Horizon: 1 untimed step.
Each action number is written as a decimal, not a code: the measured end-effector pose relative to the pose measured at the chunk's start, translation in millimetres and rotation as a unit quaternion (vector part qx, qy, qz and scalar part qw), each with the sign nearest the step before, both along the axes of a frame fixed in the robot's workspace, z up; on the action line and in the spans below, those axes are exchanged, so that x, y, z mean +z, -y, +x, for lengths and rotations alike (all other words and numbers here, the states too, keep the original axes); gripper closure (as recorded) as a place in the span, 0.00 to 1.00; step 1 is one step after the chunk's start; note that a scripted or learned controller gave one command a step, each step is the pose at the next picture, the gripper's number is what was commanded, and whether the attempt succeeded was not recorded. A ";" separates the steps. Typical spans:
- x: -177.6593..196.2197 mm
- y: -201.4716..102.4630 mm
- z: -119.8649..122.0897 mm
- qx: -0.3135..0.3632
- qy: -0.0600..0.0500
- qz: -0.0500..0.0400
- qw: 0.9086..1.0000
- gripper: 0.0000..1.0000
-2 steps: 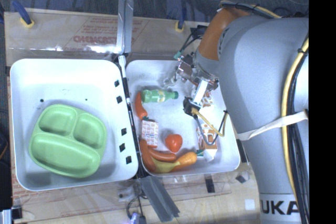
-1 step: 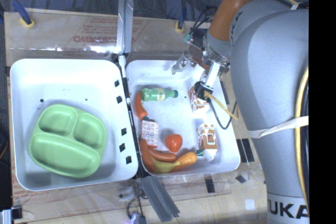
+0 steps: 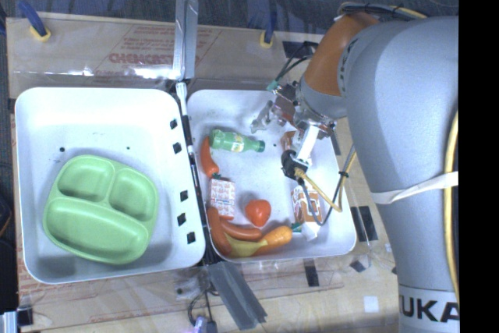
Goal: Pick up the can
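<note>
The can (image 3: 222,196), short with a red and white label, lies on its side in the lower left part of the right bin (image 3: 265,99). My gripper (image 3: 267,116) hangs over the upper middle of that bin, just above and to the right of a green bottle (image 3: 236,142). It is well away from the can, up and to the right of it. I see nothing held in it.
Around the can lie a red sausage (image 3: 208,157), a tomato (image 3: 258,211), a banana (image 3: 245,246), a carrot (image 3: 278,235) and a hot dog (image 3: 234,230). An orange and white tube (image 3: 306,207) lies by the right wall. The left bin (image 3: 31,113) holds a green divided plate (image 3: 101,208).
</note>
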<state>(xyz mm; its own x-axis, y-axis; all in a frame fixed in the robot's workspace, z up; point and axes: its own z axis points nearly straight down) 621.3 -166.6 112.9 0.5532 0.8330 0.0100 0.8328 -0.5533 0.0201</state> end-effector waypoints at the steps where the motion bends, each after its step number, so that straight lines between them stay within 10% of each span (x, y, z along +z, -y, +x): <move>1: -5.8 21.0 18.2 0.094 -0.001 0.000 0.996 0.00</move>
